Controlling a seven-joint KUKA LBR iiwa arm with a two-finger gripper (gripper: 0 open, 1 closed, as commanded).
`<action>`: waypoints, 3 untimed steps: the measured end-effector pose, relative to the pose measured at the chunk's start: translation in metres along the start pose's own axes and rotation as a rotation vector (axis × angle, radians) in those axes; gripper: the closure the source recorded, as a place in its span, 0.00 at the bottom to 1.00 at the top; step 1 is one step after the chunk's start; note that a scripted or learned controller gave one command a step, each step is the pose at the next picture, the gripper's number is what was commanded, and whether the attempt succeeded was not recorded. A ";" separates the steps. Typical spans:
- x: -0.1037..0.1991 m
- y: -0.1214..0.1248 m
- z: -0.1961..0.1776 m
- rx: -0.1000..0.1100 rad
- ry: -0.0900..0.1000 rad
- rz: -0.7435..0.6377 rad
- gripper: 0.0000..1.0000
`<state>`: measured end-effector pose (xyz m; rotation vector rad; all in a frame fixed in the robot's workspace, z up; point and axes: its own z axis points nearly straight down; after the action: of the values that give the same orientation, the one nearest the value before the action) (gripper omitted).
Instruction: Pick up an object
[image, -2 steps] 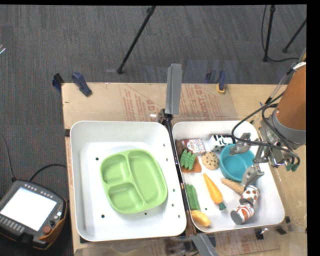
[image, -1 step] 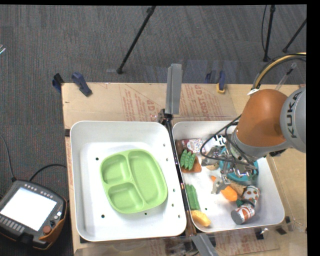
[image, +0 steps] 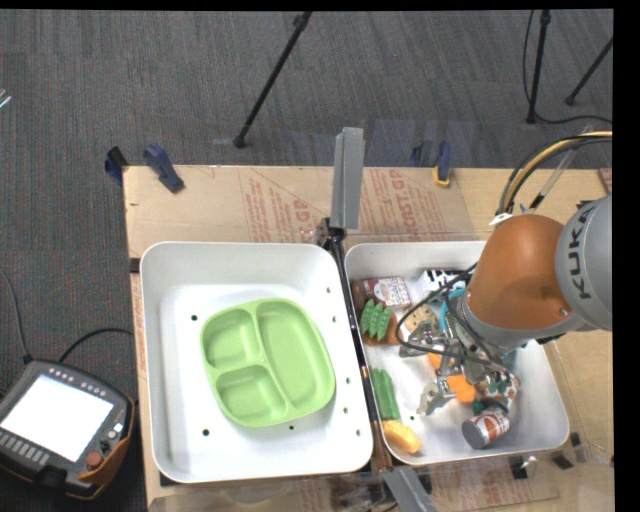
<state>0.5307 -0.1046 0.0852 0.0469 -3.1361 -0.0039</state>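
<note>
Now | green plastic tray (image: 268, 361), three compartments | smooth white left bin (image: 160, 300)

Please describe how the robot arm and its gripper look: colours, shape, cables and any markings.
The arm is grey and rounded, with black "KUKA" lettering and a large glossy orange band above the wrist. Black and yellow cables loop behind it. The gripper is small, metallic grey, with thin dark wires around it.

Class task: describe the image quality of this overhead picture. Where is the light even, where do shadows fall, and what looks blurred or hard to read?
Camera view: light is even and soft; the green tray is crisp in the left bin. The arm shades the right bin. The end effector sits amid cables and clutter, hard to read. The can is slightly soft.
</note>
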 end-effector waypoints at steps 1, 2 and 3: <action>-0.002 0.002 -0.011 0.000 -0.003 -0.007 1.00; 0.053 0.017 0.000 0.000 0.000 0.084 1.00; -0.031 0.024 -0.003 0.001 -0.006 0.337 1.00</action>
<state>0.5614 -0.0801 0.0876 -0.4801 -3.1054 -0.0014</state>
